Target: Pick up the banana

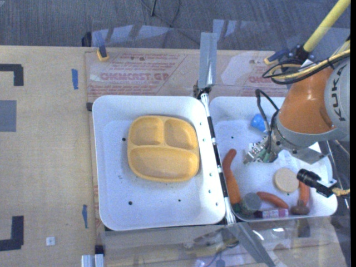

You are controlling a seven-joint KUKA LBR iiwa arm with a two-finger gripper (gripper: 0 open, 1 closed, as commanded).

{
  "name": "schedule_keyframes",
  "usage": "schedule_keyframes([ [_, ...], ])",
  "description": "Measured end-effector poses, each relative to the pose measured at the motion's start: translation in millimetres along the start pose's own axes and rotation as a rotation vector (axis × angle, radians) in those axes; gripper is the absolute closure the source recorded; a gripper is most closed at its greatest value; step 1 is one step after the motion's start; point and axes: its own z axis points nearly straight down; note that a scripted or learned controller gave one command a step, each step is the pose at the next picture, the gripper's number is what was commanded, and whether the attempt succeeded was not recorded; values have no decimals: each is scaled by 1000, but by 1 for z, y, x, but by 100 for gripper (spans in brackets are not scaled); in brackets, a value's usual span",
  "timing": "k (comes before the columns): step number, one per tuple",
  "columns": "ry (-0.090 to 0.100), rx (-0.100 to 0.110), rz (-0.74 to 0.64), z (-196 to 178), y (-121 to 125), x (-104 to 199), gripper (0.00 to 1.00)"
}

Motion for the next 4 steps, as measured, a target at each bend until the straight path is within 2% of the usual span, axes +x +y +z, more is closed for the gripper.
schedule_keyframes([
  [1, 12, 17, 196, -70, 59, 30, 100],
  [2, 10, 15, 150, -43, 37, -43, 100],
  [3, 10, 16, 167, -6, -27, -118, 100],
  [4, 10, 15, 200, -33, 59, -49, 100],
])
